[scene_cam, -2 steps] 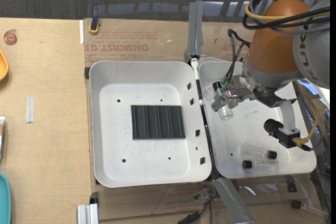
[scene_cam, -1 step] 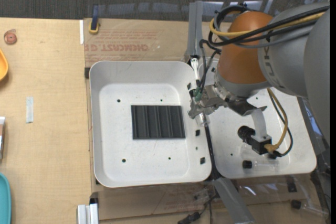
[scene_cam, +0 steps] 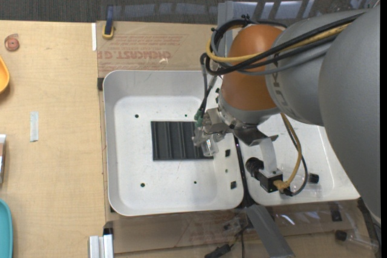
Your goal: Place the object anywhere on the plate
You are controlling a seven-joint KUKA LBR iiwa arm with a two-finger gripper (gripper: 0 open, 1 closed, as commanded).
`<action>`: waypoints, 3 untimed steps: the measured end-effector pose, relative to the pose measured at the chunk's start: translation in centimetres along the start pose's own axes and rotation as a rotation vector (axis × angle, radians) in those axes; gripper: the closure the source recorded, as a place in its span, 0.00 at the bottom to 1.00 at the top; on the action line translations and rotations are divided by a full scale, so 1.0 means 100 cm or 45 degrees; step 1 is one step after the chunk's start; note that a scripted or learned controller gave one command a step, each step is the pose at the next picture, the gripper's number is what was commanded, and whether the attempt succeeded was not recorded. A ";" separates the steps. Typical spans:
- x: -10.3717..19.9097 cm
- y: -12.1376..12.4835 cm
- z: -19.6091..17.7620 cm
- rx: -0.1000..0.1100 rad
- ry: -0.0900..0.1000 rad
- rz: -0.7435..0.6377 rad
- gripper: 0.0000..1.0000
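Observation:
A dark ribbed rectangular plate (scene_cam: 175, 141) lies flat in the middle of the left white bin (scene_cam: 121, 130). My gripper (scene_cam: 205, 141) hangs low over the plate's right edge, under the orange band of the arm (scene_cam: 254, 69). A small green bit (scene_cam: 199, 117) shows just above the gripper; I cannot tell whether it is an object or part of the tool. The arm hides whatever lies directly under the gripper.
The right bin (scene_cam: 320, 172) is mostly covered by the arm and its cables. A cardboard sheet (scene_cam: 145, 48) lies behind the bins. On the wooden bench at left are a small grey strip (scene_cam: 34, 127), an orange thing (scene_cam: 3, 78) and a teal thing (scene_cam: 5, 229).

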State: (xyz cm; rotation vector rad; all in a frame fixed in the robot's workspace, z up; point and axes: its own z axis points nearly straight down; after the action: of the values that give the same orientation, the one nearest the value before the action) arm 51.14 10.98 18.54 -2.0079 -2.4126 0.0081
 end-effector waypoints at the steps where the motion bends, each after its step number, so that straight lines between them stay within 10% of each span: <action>1: 0.004 0.055 -0.094 -0.005 -0.002 -0.207 1.00; 2: 0.068 0.022 -0.053 0.000 -0.001 -0.332 1.00; 3: 0.015 0.039 -0.079 -0.006 -0.003 -0.464 1.00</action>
State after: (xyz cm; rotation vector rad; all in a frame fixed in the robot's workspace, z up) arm 54.76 13.21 26.38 -1.5392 -2.7394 0.0039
